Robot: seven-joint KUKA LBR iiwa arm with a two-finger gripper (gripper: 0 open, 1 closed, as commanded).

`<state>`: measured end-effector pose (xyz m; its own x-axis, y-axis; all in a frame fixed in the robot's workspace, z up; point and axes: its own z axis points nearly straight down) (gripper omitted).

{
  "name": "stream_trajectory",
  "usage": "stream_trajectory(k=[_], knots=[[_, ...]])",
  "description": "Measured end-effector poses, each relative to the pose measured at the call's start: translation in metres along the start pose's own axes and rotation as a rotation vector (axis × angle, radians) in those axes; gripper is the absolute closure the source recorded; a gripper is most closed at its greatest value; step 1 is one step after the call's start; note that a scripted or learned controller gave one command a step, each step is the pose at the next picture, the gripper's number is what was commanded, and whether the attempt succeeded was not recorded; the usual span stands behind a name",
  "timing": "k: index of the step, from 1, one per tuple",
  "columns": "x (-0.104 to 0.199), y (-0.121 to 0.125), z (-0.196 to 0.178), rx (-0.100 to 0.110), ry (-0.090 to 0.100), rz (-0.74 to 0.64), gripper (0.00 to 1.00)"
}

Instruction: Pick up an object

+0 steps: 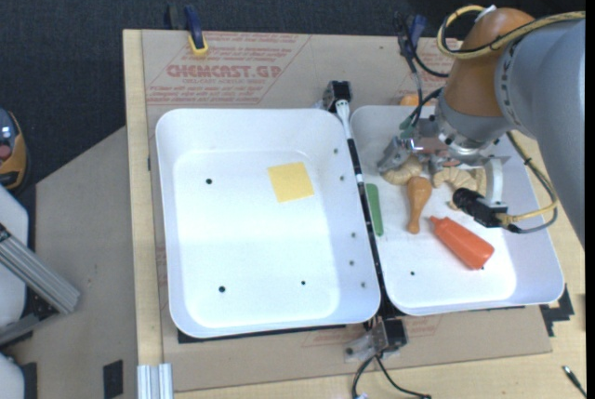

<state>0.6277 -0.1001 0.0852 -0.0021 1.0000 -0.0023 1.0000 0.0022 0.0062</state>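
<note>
Grey arm (521, 62) over (perhaps tan) objects (402, 169)

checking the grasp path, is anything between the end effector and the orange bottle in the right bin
Nothing visible blocks it. The end effector sits over the tan pieces at the white right bin's far end; the orange plastic bottle lies apart, nearer the camera, with bare floor between them.

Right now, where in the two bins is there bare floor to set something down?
Left bin: bare all around the yellow square. Right bin: bare along its near edge; crowded around the hand, green stick, tan piece, orange bottle.
</note>
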Motion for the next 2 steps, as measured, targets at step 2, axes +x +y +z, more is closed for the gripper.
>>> stream_trajectory(k=[2], knots=[[0.072, 0.034, -0.107, -0.007, 0.003, -0.006, 1.00]])
